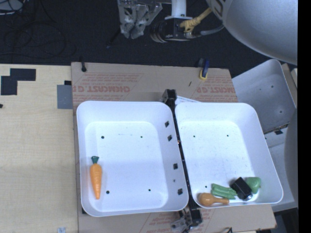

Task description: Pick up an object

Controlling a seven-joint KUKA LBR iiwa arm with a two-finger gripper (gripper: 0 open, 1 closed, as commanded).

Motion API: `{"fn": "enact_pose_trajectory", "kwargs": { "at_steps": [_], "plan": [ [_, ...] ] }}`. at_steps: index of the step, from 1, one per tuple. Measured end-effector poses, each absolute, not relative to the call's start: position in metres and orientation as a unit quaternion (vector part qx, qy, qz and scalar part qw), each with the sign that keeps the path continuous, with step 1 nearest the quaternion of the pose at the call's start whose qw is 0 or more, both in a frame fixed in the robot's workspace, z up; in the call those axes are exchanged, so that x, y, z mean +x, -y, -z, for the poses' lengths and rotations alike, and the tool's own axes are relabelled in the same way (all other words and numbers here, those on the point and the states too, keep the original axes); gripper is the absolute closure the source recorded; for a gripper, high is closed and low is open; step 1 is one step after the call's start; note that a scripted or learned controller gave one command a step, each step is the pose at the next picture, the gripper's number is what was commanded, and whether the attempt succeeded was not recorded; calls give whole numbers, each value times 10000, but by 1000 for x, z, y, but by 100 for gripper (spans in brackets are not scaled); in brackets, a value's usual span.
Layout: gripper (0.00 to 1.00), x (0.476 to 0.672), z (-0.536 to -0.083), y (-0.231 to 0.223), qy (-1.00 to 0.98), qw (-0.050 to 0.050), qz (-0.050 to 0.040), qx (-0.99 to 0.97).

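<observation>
- Carrot point(96, 177) lies in the left bin point(87, 111), near its left wall.
- Gripper point(134, 27) hangs above the bins, far side; finger state unclear.

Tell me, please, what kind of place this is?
Probably a robotics lab bench for picking tests: two white bins on cardboard, toy food such as a carrot, and the arm's tool above.

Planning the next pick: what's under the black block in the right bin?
The black block lies on a green toy, beside a green pod and an orange-tan piece. Part of the green toy is hidden beneath it.
</observation>
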State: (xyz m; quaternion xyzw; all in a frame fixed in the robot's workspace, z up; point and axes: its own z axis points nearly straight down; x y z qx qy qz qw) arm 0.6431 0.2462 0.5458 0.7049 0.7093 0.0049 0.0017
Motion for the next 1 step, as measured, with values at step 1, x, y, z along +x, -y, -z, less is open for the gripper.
{"fn": "enact_pose_trajectory", "kwargs": {
  "at_steps": [1],
  "plan": [
    [100,643,-537,-244,-7089,-13,27,7053]
  ]
}}
